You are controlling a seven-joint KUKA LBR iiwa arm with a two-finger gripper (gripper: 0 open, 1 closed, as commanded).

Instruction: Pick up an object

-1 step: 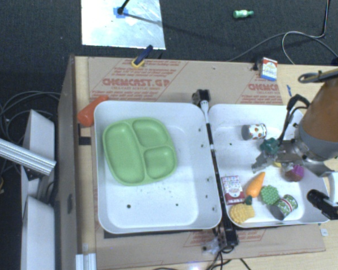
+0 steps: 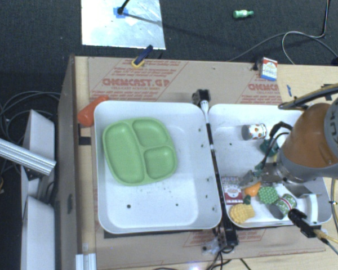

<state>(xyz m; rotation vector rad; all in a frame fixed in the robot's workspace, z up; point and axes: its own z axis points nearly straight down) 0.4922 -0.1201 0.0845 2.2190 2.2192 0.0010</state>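
Camera view: we see the arm (image 2: 315, 145) reaching in over the right bin (image 2: 231, 122), its gripper (image 2: 260, 179) low among a cluster of small toy foods at the bin's near end. Whether the claw is spread or pinching anything we cannot tell; the wrist hides it. Closest to the gripper lie a small orange piece (image 2: 251, 189) and a green knobbly piece (image 2: 267, 195), touching or nearly so; a yellow corn-like piece (image 2: 241, 212) sits just beside them against the near wall, on or next to a red-and-white flat packet (image 2: 232, 189). A small white-and-orange item (image 2: 254, 131) lies well apart toward the far end. We judge these as light, hard plastic, fairly slick and rounded, so likely to squirt out of a pinch; best taken across the narrow middle. Crowding risks nudging neighbours. The bin floor is smooth white plastic with low walls, so things will slide. The left bin (image 2: 118, 207) holds a green divided tray (image 2: 139, 151). Cardboard (image 2: 158, 80) underlies both bins.
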